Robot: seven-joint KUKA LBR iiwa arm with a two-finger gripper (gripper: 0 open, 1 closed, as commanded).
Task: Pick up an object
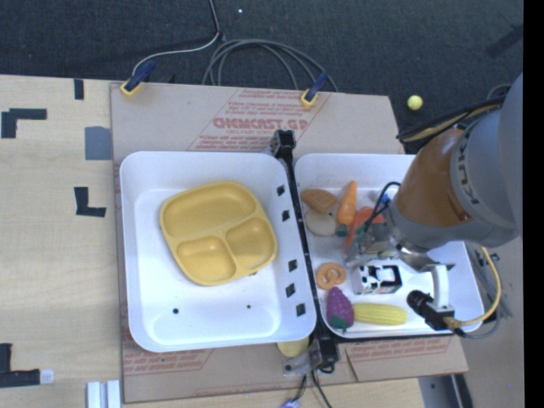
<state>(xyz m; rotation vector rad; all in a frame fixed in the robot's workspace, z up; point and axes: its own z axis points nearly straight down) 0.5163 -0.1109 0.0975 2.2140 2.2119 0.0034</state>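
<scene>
Nearest the camera, along the front wall of the right bin (476, 325), lie a yellow corn cob (380, 314) and, just beside it on the left, a purple grape bunch (340, 307). A small orange ring (330, 274) sits a little behind the grapes. The gripper (379, 276) hangs low over this bin beside the ring, a black-and-white block; whether its fingers are spread or closed, and whether anything sits between them, cannot be told from this slant. The grey arm (476, 177) with its orange band covers the bin's right half, so whatever lies under it is hidden. Farther back lie a tan bread-like piece (320, 201), a pale round piece (321, 222) touching it, and an orange carrot (348, 202); a reddish item by the wrist is too covered to name. The left bin (136, 253) holds a yellow divided plate (218, 230). Both bins rest on a cardboard sheet (255, 121) on the wooden worktop (51, 253). Beyond are dark carpet (102, 15), looped cables (255, 53) and a small yellow ball (414, 103).
</scene>
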